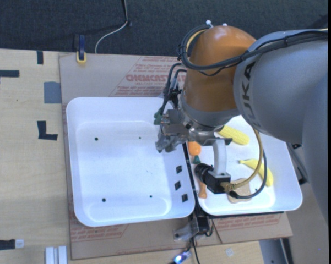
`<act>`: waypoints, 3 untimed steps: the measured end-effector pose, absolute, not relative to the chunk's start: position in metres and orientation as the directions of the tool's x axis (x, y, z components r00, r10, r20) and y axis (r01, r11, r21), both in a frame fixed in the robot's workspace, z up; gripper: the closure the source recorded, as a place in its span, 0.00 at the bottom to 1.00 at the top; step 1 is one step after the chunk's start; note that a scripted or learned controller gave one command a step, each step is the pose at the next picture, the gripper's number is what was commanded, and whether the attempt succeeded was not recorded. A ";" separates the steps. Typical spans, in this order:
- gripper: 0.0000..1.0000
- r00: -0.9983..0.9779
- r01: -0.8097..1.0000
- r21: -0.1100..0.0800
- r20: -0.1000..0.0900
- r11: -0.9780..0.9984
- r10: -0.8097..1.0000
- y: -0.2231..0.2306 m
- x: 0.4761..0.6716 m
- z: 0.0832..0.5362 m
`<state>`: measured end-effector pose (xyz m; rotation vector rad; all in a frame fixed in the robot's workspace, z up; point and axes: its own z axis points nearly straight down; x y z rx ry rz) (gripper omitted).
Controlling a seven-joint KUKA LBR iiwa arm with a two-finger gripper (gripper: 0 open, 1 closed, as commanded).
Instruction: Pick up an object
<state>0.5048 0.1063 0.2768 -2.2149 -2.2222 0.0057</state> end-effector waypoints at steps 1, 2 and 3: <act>0.00 -0.002 1.000 -0.003 0.000 0.002 1.000 0.105 0.507 0.276; 0.00 -0.002 1.000 -0.003 0.000 0.002 1.000 0.105 0.507 0.276; 0.00 -0.002 1.000 -0.003 0.000 0.002 1.000 0.105 0.507 0.276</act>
